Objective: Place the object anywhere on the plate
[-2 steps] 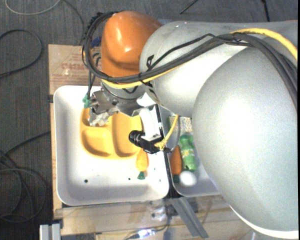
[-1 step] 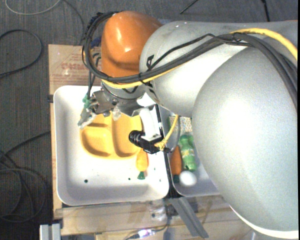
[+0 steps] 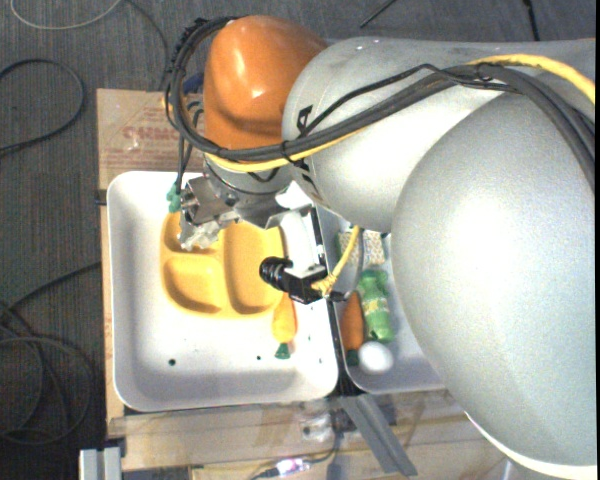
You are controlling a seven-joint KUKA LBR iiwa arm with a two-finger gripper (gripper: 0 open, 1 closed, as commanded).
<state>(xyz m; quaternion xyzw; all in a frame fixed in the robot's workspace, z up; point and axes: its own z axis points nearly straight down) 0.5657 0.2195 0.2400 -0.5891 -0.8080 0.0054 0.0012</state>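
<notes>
My gripper [image 3: 202, 218] hangs over the yellow plate's [image 3: 195, 286] upper-left corner; I cannot tell its state. The carrot [image 3: 283, 325] lies at the plate's lower-right edge, so a blind descent could strike the plate.

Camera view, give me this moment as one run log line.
arm: over left bin | gripper: above yellow plate | carrot: beside plate, off it | task: not done
</notes>
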